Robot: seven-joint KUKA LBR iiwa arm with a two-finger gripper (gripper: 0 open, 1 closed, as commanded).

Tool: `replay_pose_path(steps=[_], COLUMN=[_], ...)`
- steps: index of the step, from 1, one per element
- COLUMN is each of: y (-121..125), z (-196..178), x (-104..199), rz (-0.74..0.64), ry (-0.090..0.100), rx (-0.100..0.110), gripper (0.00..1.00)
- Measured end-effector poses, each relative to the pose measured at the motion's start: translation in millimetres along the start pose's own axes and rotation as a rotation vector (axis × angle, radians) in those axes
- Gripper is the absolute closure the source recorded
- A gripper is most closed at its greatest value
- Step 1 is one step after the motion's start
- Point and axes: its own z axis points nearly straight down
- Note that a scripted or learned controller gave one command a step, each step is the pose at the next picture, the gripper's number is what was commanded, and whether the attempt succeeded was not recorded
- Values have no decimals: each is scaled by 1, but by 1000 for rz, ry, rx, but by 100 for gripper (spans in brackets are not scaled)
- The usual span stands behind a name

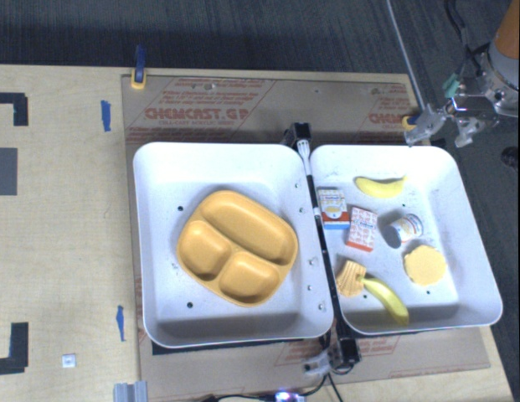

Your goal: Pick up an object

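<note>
Up at the far right corner of the counter (67, 224), the pincer (460, 111) hangs outside the right bin (473, 224), just past its far rim; whether it is spread or pressed together I cannot tell, since it is small and cluttered there. Nothing is held. Nearest below it lies a banana (379, 187), then a small can on its side (404, 228), two little cartons (361, 228), a round yellow disc (425, 265), and, farthest off, a second banana (385, 297) touching a ridged yellow piece (350, 278). The near banana looks the likeliest pick: light, probably stiff plastic (toy food, by the look), smooth and so apt to slip, best pinched across its thick middle. Far to the side, the left bin (159, 174) holds a yellow compartment tray (236, 247).
</note>
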Motion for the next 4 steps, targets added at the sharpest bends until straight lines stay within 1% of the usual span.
replay_pose_path(steps=[1, 2, 3, 4], y=[-61, -124, -159, -157], z=[124, 199, 199, 188], x=[0, 5, 58, 57], rz=[1, 1, -1, 1], ry=[0, 0, 1, -2], rx=[2, -1, -4, -10], gripper=[0, 0, 0, 100])
